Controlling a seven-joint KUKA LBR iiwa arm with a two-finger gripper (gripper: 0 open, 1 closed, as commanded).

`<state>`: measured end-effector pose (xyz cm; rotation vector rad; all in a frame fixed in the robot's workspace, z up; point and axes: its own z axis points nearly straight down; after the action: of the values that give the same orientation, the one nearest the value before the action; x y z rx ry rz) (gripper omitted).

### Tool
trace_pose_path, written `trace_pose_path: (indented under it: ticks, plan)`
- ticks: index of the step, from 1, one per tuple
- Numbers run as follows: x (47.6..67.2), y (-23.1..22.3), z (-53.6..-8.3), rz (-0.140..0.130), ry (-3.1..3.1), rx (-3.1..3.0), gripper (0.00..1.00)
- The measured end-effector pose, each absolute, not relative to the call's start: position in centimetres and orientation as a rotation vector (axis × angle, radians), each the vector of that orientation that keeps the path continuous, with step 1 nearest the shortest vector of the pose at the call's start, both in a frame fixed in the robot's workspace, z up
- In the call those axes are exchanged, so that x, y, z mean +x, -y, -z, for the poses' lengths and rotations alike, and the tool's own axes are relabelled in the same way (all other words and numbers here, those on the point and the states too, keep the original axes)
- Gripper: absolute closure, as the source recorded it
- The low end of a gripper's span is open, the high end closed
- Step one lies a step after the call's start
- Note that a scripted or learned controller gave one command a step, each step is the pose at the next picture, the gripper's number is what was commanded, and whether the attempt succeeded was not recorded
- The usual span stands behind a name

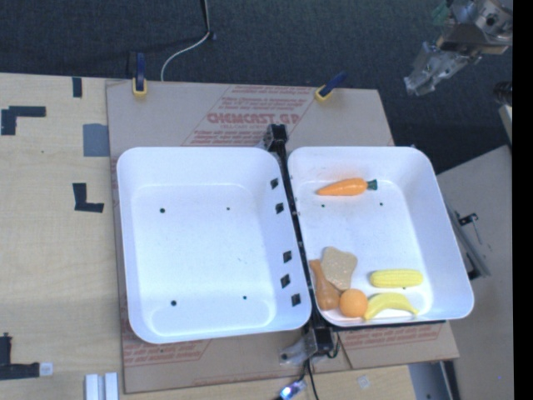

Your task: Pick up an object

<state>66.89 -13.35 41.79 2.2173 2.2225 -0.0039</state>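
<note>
Up in the far right corner, off past the bins, the claw (426, 75) hangs from a tilted wrist, nothing visibly in it; whether it's open I cannot tell. Down in the right bin (441, 215): a carrot (342, 187) near the back, then bread slice (338, 267), orange (353, 303), corn cob (396, 279) and banana (390, 307) clustered in front.
</note>
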Motion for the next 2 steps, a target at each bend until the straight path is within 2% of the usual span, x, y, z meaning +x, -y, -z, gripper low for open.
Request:
trace_pose_path:
  ticks: [1,2]
  plan:
    - [65.8,3.7,-54.4,-0.017,-2.226,2.202,1.00]
    - [66.9,-2.3,-53.4,-0.001,-2.230,2.214,1.00]
